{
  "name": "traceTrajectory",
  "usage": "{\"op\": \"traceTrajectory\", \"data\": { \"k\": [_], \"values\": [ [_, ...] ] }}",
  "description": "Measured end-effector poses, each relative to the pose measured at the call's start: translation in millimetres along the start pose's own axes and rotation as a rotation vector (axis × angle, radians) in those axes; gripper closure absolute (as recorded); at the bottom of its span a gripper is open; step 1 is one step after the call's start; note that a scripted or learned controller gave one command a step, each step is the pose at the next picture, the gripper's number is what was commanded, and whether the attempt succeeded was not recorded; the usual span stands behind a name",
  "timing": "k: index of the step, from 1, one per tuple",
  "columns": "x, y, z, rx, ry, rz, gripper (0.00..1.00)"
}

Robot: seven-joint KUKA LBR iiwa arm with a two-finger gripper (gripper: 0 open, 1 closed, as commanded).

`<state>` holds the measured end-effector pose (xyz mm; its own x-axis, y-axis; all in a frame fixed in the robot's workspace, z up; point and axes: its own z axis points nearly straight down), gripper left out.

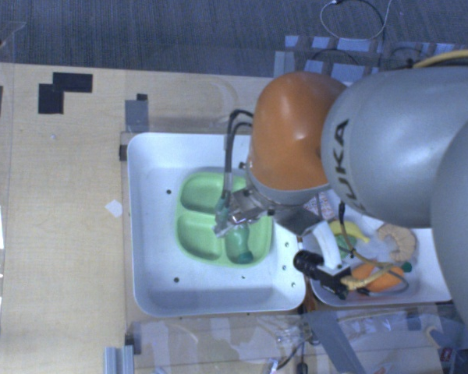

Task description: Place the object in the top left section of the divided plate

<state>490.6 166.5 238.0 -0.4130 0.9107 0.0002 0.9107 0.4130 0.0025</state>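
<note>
A light green divided plate (196, 236) lies in the left white bin (152, 209). My gripper (232, 221) hangs over the plate's right side, near where the dividers meet. Just below and right of it, a translucent teal-green object (242, 245) rests in the plate's lower right section; I cannot tell whether the gripper touches it. The plate's top left section (199, 189) shows bare green. The orange wrist band and grey arm hide the plate's upper right part.
The right bin (429, 291) holds several items, among them a tan round piece (402, 242), an orange piece (374, 277) and a yellow one (349, 231). The arm covers most of that bin. Bare bin floor surrounds the plate on the left and front.
</note>
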Motion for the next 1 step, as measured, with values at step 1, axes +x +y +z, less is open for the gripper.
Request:
{"op": "traceTrajectory", "data": {
  "k": [1],
  "values": [
    [-0.4,0.1,-0.2,-0.001,0.000,0.001,0.00]
  ]
}}
